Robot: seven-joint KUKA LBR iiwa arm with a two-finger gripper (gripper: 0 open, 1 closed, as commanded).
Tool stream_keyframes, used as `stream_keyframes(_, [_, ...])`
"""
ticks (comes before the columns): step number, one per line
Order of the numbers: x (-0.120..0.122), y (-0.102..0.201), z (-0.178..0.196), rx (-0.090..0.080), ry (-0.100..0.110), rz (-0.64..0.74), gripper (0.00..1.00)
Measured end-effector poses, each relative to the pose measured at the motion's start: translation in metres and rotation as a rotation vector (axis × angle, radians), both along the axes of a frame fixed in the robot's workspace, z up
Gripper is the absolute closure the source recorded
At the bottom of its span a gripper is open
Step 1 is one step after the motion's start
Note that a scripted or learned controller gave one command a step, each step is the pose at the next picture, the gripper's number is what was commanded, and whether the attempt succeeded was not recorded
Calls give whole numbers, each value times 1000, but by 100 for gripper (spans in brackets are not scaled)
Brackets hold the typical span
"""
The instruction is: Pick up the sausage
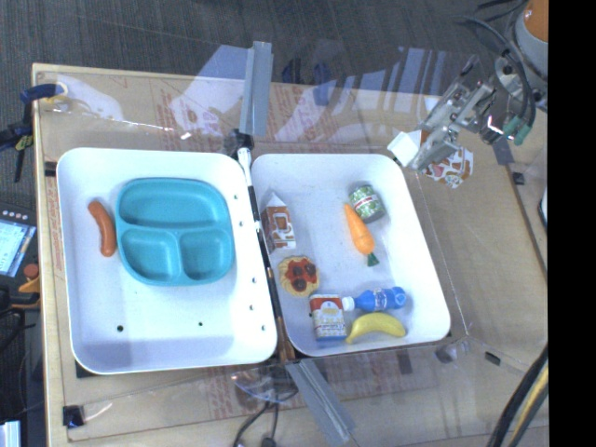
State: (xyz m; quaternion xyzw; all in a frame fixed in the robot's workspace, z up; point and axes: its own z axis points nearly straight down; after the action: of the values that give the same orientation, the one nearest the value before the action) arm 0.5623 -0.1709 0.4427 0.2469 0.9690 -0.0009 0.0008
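Pincer point(445, 153) grips a small carton; sausage point(102, 227) lies well apart, left bin.

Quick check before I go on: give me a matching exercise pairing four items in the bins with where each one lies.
Things:
1. sausage
2. banana
3. carrot
4. blue tray

Places:
A. right bin, near its front edge, beside the blue bottle
B. left bin, in the middle
C. left bin, on the bin floor just left of the tray
D. right bin, just below the green can

Pairs: 1-C, 2-A, 3-D, 4-B
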Motion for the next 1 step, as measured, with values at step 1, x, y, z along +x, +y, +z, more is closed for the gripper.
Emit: stream_keyframes(1, [5, 79, -172, 2, 6, -192, 100])
